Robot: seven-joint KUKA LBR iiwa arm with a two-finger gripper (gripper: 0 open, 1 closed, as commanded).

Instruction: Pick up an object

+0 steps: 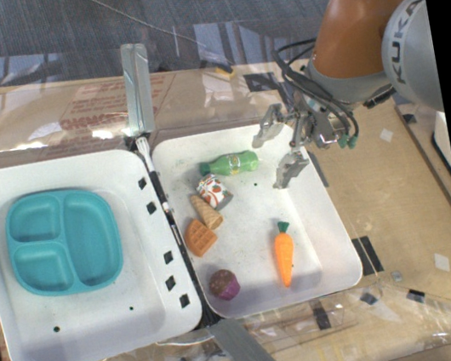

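Note:
My gripper [279, 148] hangs over the upper right part of the right bin [326, 209], open, with nothing between its two fingers. One fingertip [265, 132] is near the bin's back rim, the other [286, 171] lower down. Just left of it lies a green bottle [231, 164] on its side. Below that sit a small red and white carton [214, 191], a waffle cone [208, 211] and a brown waffle piece [200, 236]. An orange carrot [284, 255] lies at the lower right and a purple round item [224, 284] near the front rim.
The left bin [9, 326] holds a teal divided plate [63, 240]. A metal bar [137, 91] stands up between the bins at the back. The arm's orange band [353, 23] and cables hang over the bench at the upper right.

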